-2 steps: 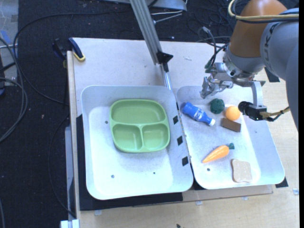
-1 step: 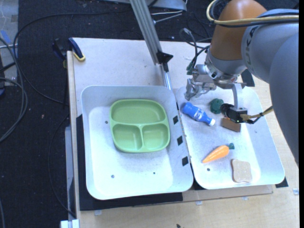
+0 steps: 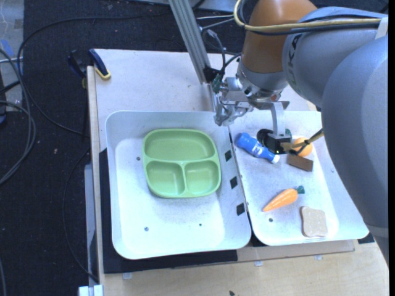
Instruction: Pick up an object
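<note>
The blue bottle (image 3: pixel 257 147) lies at the right bin's (image 3: pixel 345 227) ten o'clock corner, the nearest pick, I judge. The tool (image 3: pixel 223 117) hangs at the bottle's ten o'clock, over the bins' shared rim, holding nothing; whether it stands apart or together, I cannot tell. The step is approach: shift toward four o'clock, then descend. The arm (image 3: pixel 321 48) reaches in from two o'clock, wrist bent down.

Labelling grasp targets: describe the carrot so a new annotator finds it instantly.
Start at the right-hand white bin, the one without the green divided plate. In its lower middle, the carrot lies slantwise, leafy end up-right. It is the one tapered orange piece with a green top, left of and above the flat tan bread slice, and below the blue tube.
</note>
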{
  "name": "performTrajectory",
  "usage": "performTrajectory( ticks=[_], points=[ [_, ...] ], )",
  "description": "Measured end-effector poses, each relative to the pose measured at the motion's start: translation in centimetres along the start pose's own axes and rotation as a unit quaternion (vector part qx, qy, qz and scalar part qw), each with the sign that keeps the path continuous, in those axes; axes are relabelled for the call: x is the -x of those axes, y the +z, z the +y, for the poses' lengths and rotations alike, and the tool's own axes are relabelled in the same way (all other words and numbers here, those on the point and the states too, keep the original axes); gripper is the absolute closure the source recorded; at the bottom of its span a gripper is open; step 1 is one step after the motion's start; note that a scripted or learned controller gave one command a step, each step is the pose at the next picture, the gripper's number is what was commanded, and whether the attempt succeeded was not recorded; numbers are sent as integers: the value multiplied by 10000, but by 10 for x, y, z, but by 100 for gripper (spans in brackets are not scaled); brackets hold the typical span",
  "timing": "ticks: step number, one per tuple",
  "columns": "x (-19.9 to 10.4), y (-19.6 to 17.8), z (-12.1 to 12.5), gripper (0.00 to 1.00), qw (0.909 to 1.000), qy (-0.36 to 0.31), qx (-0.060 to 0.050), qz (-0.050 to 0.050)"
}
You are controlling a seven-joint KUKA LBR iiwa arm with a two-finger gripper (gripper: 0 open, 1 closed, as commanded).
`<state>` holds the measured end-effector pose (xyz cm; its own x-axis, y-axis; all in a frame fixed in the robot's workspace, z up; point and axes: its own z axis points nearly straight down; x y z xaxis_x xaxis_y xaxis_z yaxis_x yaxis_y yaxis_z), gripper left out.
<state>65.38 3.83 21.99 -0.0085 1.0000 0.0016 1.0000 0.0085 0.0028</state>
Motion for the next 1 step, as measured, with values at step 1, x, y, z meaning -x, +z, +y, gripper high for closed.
performTrajectory(
  ticks=[1],
  points=[
    [-53,-17,5,100,10000,11,0,-1]
  ],
)
